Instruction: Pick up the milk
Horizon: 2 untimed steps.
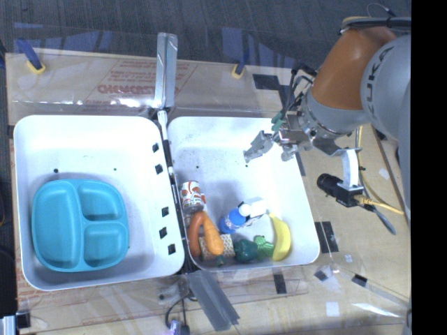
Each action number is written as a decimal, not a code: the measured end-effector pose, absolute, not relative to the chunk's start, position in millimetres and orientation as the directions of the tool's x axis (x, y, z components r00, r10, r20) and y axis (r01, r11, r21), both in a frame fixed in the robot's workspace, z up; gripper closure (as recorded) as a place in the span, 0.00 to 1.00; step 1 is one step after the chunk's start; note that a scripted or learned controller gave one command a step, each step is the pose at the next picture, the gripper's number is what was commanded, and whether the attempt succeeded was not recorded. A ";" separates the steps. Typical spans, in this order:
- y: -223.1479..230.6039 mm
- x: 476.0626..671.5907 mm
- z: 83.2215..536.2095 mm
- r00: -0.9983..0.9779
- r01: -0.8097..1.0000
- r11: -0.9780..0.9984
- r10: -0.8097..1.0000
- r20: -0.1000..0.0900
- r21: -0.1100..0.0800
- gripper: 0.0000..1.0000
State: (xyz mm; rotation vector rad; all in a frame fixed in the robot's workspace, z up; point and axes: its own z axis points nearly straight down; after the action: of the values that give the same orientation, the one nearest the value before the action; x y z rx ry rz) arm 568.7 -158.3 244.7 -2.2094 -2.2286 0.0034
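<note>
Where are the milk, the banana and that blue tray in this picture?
milk (242, 216): camera view, on its blue and white body.
banana (281, 237): camera view, mid-curve.
blue tray (80, 223): camera view, on its central divider.

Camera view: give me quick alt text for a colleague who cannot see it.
The gripper hovers over the upper part of the right bin, apart from the milk lying near the bin's lower edge among a banana, a carrot, a can and a green toy. The left bin holds a blue divided plate.

dark grey carpet floor (209, 12) lies behind a tan bench (391, 257) dotted with tape marks.
</note>
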 end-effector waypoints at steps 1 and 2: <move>-210.5 583.1 137.7 0.077 0.997 -0.077 0.997 0.000 -0.005 0.00; -172.1 553.4 91.1 0.087 0.996 -0.087 0.996 0.001 -0.005 0.00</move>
State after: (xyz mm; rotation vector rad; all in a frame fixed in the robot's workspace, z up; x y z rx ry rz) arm 553.4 -172.1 91.1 -2.3132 -2.1201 0.0039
